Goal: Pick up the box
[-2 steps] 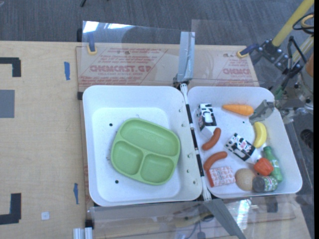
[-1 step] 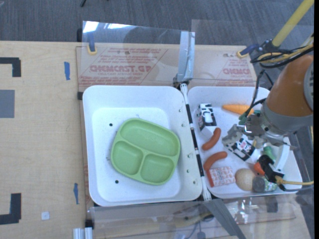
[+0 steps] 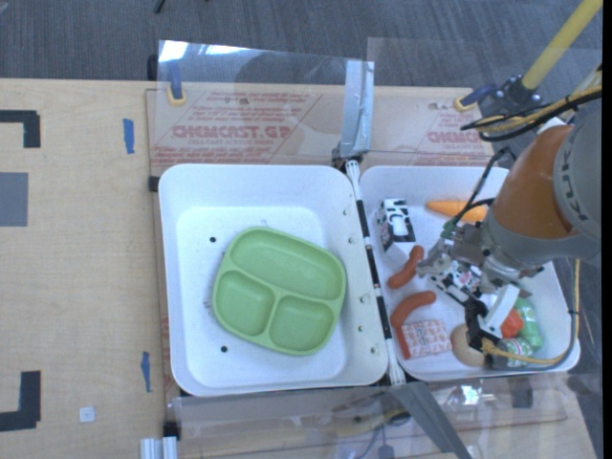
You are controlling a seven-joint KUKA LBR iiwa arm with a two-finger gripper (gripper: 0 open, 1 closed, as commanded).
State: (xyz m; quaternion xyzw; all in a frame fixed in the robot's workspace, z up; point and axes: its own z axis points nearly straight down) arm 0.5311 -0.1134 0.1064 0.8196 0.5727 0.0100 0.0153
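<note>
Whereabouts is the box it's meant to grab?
The box lies in the right bin, near its upper-left corner by the divider, just above a sausage and left of the gripper.

The box (image 3: 396, 222) is small, black and white, with some tiny print or pictures on its top that are too small to read. It lies flat in the right bin (image 3: 564, 295), up near the bin's far left corner, close to the wall that splits the two bins. It sits a bit crooked, and a red sausage (image 3: 405, 266) lies just below it, while the carrot (image 3: 449, 207) lies off to its right.
</note>
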